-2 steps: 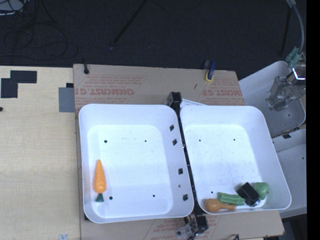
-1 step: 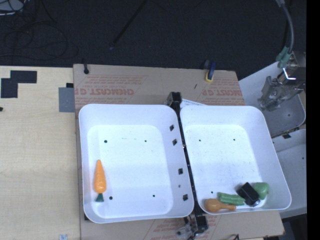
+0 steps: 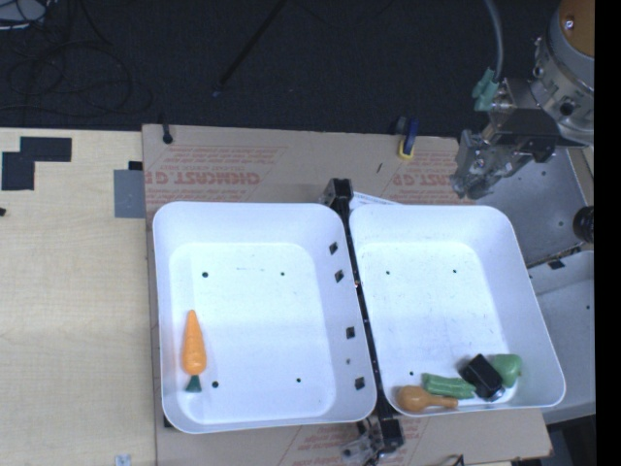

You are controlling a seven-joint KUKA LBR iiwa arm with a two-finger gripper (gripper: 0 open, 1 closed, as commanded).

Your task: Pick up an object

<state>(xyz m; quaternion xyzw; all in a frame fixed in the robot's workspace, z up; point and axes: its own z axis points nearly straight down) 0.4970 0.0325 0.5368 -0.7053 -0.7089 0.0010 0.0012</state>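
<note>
An orange toy carrot (image 3: 193,344) with a green stem lies near the front left of the left bin (image 3: 243,231). In the front right corner of the right bin (image 3: 437,226) sit a black block (image 3: 481,376), a green toy vegetable (image 3: 448,386), a rounder green piece (image 3: 506,366) and an orange-tan pear-shaped toy (image 3: 424,399), all close together. My gripper (image 3: 473,176) hangs above the bench just behind the right bin's back right corner, far from all the objects. Nothing shows between its fingers.
A cardboard sheet (image 3: 262,163) lies under both bins. A black clip strip (image 3: 344,270) joins the bins down the middle. A small yellow and blue object (image 3: 407,139) stands on the cardboard behind the right bin. A wooden tabletop (image 3: 68,289) stretches to the left.
</note>
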